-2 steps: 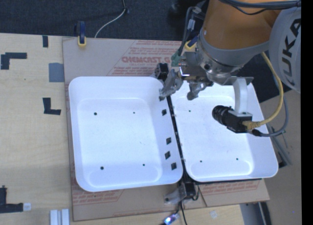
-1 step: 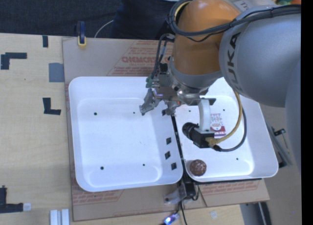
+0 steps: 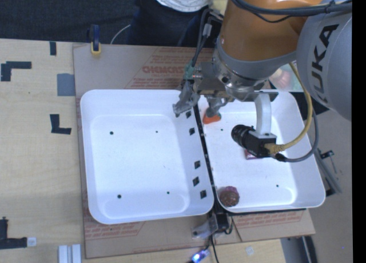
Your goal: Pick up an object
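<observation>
Caught at the approach step: claw point(image 3: 198, 107) spread open, gripping nothing, astride the bins' shared rim point(image 3: 204, 154). Spotted the small orange piece point(image 3: 212, 118) just beside one fingertip. Likely needed next: shifting over that piece, lowering, closing.

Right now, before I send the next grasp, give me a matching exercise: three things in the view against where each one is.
Things:
1. orange object
2. brown round object
3. gripper

Places:
A. right bin, lower left corner in the view
B. over the right bin's left rim
C. right bin, upper left in the view

Pairs: 1-C, 2-A, 3-B
</observation>
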